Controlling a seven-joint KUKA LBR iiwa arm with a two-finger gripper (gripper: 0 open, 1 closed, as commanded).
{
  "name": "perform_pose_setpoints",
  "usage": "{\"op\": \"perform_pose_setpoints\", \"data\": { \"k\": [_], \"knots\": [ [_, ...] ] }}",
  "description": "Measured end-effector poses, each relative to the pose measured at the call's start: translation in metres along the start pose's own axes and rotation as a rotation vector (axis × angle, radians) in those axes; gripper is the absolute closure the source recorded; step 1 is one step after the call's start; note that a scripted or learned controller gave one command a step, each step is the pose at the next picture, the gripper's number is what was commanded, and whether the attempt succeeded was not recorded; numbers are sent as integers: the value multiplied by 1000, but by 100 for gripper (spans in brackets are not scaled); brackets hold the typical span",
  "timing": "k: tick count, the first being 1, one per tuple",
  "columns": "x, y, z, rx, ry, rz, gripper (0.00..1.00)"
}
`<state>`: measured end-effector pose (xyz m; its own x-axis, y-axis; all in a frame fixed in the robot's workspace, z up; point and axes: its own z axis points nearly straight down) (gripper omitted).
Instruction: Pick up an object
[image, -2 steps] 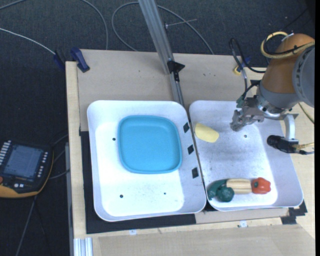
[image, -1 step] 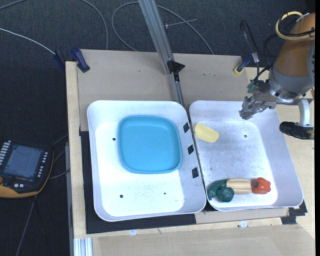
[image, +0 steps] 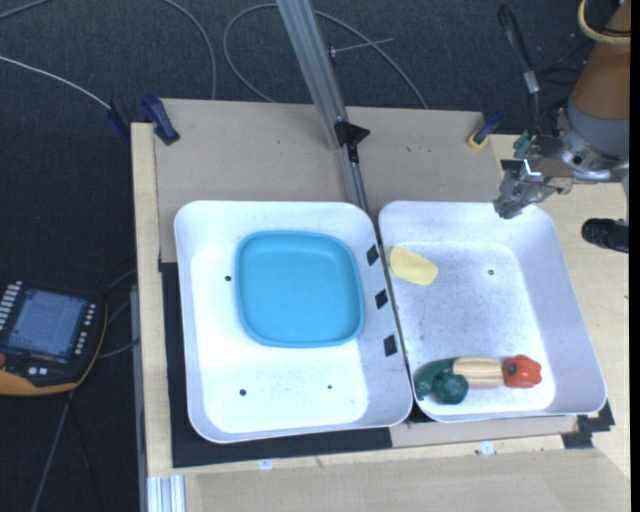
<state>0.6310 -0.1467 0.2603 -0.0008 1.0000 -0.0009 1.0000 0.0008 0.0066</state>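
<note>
We judge step: approach. Hand at upper right of frame, over far rim of right bin; finger spread we cannot tell, nothing seen held.

Advice: descend on yellow piece, isolated at bin's upper left.

Lower edge: green piece, tan piece, red piece crowded.

Left bin: blue tray.

No legible text, label or number anywhere — the handheld pendant's screen too blurred to read.
</note>
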Motion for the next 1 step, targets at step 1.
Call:
{"op": "perform_pose_setpoints", "data": {
  "k": [1],
  "knots": [
    [0, 1, -31, 3, 0, 0, 100]
  ]
}}
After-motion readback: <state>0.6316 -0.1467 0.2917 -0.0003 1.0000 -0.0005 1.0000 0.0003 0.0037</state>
